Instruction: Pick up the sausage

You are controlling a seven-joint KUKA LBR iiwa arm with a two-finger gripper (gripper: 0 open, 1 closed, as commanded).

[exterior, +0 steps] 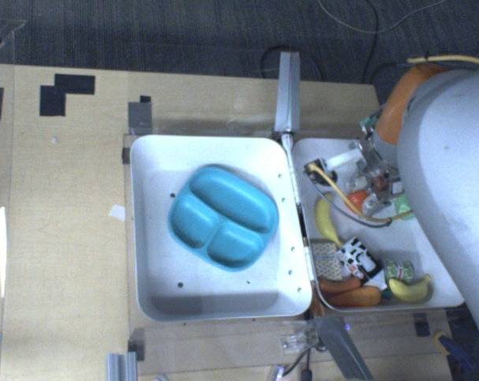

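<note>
We see the gripper low in the far part of the right bin, wrapped in its cables and fittings, and we cannot tell from this slanted look how it is set; nothing reads clearly as held there. Just beside it, toward the middle of the bin, a yellow banana lies lengthwise, and something orange-red shows under the wrist hardware, too cluttered for us to name. Further toward the near wall sits a black-and-white patterned toy, next to a mesh-textured piece, and a second banana lies in the near right part of the bin. The sausage lies along the near wall, a reddish-brown piece with an orange one touching it, well apart from the gripper. We judge it light and smooth, probably a stiff plastic toy whose rounded sides could slip out of a pinch. We would take it across its middle, fingers straddling the short width, though the wall and the patterned toy crowd it on either side, so the approach looks tight. Out to the left, the left bin holds a blue divided tray.
</note>
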